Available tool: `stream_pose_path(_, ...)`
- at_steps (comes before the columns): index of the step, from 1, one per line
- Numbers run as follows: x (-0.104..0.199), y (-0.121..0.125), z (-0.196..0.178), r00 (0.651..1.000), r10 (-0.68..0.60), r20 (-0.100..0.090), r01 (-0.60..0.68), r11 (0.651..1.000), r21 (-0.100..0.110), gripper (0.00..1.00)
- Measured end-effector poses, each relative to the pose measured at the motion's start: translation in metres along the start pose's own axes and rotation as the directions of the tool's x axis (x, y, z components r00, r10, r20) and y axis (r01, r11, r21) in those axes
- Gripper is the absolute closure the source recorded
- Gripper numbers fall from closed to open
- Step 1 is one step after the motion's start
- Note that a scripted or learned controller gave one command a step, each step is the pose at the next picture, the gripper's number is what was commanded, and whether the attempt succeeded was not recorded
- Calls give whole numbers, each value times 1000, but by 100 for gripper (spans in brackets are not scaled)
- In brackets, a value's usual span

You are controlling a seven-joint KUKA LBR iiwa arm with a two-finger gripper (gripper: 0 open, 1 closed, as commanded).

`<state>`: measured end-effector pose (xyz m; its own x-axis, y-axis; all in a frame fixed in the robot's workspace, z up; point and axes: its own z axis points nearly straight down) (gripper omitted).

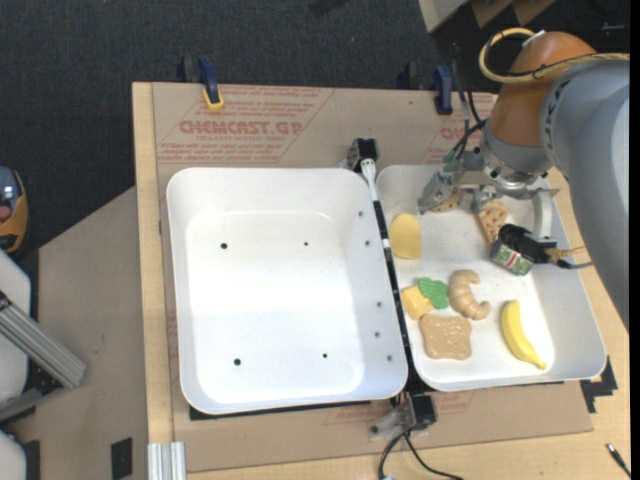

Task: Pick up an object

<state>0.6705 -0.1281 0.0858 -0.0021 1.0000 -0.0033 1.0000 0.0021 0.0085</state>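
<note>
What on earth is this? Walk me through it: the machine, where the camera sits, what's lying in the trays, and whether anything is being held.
One camera looks down at a slant on a bench with two shallow white bins. The grey arm with the orange band is a robot reaching in from the right; its gripper hangs over the back of the right bin. I cannot tell whether it holds anything.

That bin holds toy food: a pale yellow piece, a cracker, a small dark can, a green leaf, a croissant, a slice of toast and a banana.

The left bin lies beside it.
</note>
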Motion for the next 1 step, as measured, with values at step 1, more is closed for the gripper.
stream_pose_path(1,37,-4,0,1000,0,-4,0,1000,10,0)
